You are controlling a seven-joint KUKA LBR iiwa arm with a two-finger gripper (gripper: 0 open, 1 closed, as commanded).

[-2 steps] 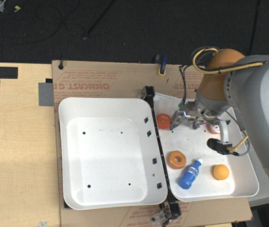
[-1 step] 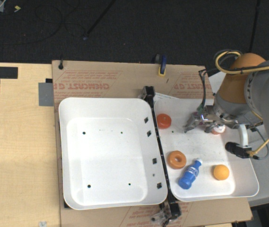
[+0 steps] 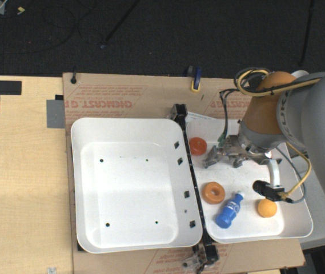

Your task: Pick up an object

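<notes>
Four objects, right bin (image 3: pixel 299 233): red-orange ball (image 3: pixel 197 146), brown ring (image 3: pixel 213 192), blue bottle (image 3: pixel 229 210), orange ball (image 3: pixel 267 208). Hand (image 3: pixel 224 154) spread, grasping nothing.

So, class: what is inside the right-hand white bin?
A red ball, a brown ring, a blue bottle and an orange ball. The arm covers the bin's far corner.

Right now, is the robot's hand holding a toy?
Hand: open, holding nothing, hovering right of the orange-red ball in the right bin.
</notes>
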